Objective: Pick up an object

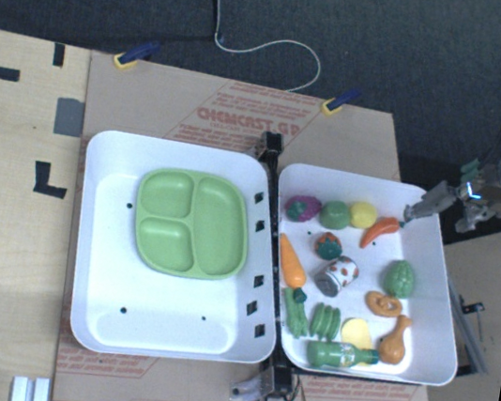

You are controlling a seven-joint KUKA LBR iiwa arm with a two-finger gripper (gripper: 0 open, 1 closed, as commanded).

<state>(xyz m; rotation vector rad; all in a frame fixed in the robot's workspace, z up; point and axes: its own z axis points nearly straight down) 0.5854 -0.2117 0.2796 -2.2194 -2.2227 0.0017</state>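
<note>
At the upper right corner of the right bin point(438, 302) the gripper point(440, 204) hangs over the rim, reaching in from the right; whether it is parted or closed I cannot tell from where I stand, and nothing shows clamped in it; just below and to its left lies a small red-orange chilli point(379, 232), close by but apart from it; further left along the same row sit a yellow piece point(363, 215), a green piece point(335, 215) and a purple-and-green piece point(303, 207); lower down, away from the gripper, rest an orange carrot point(291, 263), a leafy green lump point(399, 278) and a green bottle point(336, 355) near the front wall; well off to the gripper's left, in the left bin point(95, 245), a pale green divided plate point(193, 223) lies flat.
</note>
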